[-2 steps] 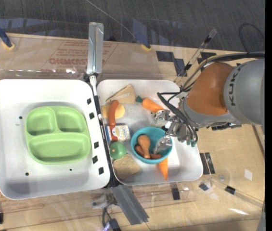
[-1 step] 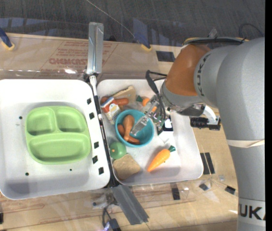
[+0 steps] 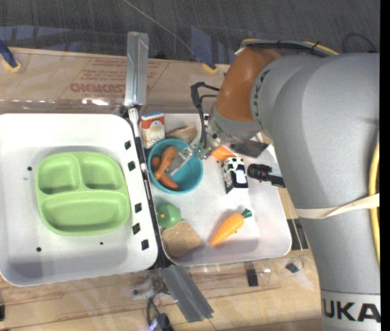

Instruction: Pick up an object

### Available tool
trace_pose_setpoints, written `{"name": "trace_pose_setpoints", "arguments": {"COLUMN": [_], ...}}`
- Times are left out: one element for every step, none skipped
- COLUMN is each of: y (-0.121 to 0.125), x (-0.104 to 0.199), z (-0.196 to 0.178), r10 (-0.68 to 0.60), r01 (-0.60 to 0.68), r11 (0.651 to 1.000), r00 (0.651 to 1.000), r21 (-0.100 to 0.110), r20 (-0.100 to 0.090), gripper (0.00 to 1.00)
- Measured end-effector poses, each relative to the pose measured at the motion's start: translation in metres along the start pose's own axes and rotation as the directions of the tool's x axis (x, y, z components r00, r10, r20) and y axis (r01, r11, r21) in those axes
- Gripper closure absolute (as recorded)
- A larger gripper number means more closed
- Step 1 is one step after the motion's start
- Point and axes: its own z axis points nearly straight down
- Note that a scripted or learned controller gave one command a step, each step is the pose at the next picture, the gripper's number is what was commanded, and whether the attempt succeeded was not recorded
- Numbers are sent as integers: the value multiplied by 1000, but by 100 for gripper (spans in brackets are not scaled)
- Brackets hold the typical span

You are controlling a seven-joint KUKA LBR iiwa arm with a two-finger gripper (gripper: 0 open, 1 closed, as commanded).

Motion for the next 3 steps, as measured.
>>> {"name": "trace_pose_setpoints", "arguments": {"y": [-14, 18, 19], "x": [34, 5, 5], "z": [-44, -12, -23], "r10": [-124, 64, 54], "r01": [124, -64, -54], "r11": [992, 998, 999], "r00": [992, 998, 999], "r21": [-4, -2, -1], "r20": [-4, -6, -1], "gripper": [0, 0, 100]}}
